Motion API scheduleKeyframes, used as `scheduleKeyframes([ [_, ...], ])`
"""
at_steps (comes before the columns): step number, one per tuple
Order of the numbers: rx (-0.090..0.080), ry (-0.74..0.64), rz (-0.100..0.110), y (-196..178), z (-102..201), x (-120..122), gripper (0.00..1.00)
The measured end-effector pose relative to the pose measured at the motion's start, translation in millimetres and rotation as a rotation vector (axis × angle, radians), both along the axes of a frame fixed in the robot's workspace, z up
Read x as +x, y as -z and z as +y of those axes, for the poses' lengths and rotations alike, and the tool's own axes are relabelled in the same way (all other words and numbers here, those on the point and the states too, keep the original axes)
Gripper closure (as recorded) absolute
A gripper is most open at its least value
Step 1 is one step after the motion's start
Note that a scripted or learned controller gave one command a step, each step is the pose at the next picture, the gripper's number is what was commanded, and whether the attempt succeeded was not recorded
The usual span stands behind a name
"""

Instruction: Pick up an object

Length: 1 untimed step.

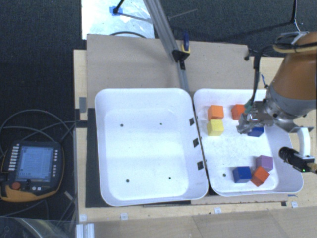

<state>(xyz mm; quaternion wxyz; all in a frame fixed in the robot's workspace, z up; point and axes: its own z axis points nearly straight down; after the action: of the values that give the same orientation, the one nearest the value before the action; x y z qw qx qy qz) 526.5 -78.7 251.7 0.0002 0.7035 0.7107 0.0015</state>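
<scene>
Blue cube (256, 131) flat under the gripper (246, 125), no long axis; jaws' state unclear.

Grey arm (290, 100) with broad orange band, black cable alongside.

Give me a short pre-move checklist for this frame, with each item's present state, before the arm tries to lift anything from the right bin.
1. Claw is over the right bin: ok.
2. A target lies under the claw: ok, a blue block shows right beside it, partly hidden.
3. A block is gripped: cannot tell, the claw's tip is too small and blurred.
4. Neighbours are apart from the target: not ok, an orange block lies close behind the claw, partly covered.
5. Other blocks are out of the way: ok, the yellow block and the front cluster with the purple block lie apart from the claw.
</scene>
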Motion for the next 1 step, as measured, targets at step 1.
scheduleKeyframes([
  [1, 0.000, -0.001, 0.000, 7.9, 51.9, 3.3, 1.00],
])
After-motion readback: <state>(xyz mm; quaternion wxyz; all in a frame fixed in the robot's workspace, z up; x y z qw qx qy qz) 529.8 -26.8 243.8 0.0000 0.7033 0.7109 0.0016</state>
